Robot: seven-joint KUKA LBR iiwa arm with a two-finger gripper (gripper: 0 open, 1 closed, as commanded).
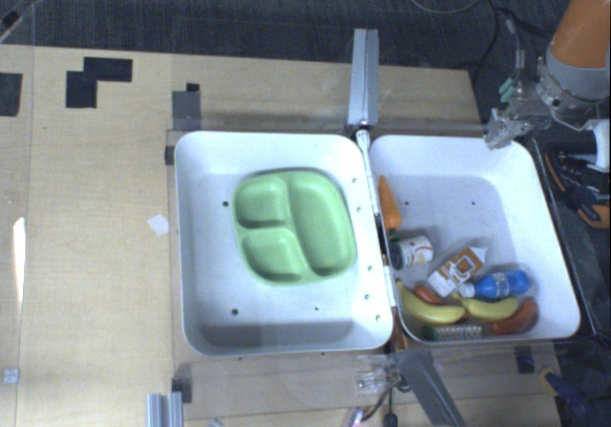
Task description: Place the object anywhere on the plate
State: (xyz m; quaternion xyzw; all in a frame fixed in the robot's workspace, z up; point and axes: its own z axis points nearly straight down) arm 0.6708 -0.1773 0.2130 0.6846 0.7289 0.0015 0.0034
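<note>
Bananas [458,309], blue bottle [501,285], carton [456,269] and carrot [388,204] cluster at near/left side of right bin [477,181]. Green plate [292,224] in left bin [205,224]. Claw [503,126] at right bin's far rim; objects lie nearer-left of it.

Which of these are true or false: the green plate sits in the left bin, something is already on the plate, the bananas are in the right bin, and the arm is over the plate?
1. The green plate sits in the left bin. True.
2. Something already lies on the plate. False: its three compartments are bare.
3. Two bananas lie in the right bin. True.
4. The arm is over the plate. False: its gripper is at the right bin's far right corner.
</note>
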